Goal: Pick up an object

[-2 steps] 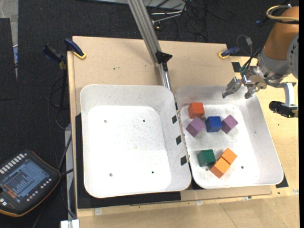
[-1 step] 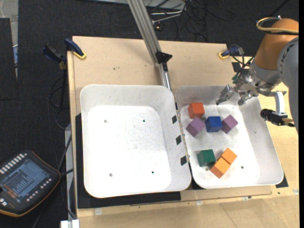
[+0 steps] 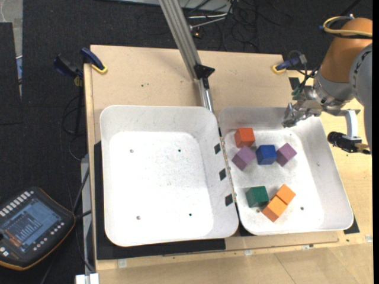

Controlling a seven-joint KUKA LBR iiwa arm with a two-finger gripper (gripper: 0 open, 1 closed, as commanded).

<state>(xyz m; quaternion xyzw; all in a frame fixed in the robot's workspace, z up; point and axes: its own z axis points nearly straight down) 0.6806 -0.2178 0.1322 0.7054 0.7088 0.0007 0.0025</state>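
**Arm over right bin's far edge, blocks untouched**

Far left, off the bench: pendant (image 3: 26,226) on the floor. Left bin (image 3: 157,173) sits w/ its right rim against the right bin (image 3: 320,176). All blocks are in the right bin. L to R: purple block (image 3: 243,157) just below the red-orange block (image 3: 244,137); green block (image 3: 257,196) nearer the front; blue block (image 3: 266,154) mid-row; two orange blocks (image 3: 279,202) touching, beside the green one; second purple block (image 3: 286,153) right of blue. Gripper (image 3: 290,120) hangs over the bin's far rim, apart from every block, nothing seen btwn its tips; open or closed, can't tell. Arm (image 3: 343,58) enters from the right.
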